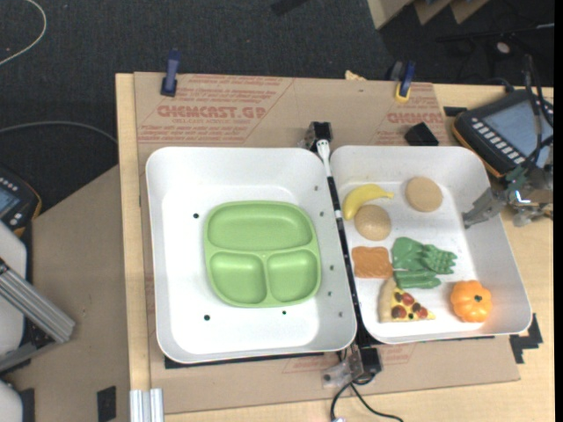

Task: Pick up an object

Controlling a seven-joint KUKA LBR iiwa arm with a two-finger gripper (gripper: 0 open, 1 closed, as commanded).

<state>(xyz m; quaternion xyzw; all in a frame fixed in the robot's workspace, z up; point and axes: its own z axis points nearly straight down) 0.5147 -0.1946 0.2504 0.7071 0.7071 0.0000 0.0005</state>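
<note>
Honestly, I see nothing picked yet: the gripper [483, 207] hovers at the right bin's [506, 262] edge, I cannot tell its state, and the toy foods lie untouched.

Dark carpet floor [132, 25] surrounds a cardboard-topped bench [255, 104], with a white cable [35, 11] lying on it.

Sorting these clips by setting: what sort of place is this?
Probably a robotics lab bench: two white bins clamped on a board, toy food such as a pumpkin, and a teach pendant.
</note>
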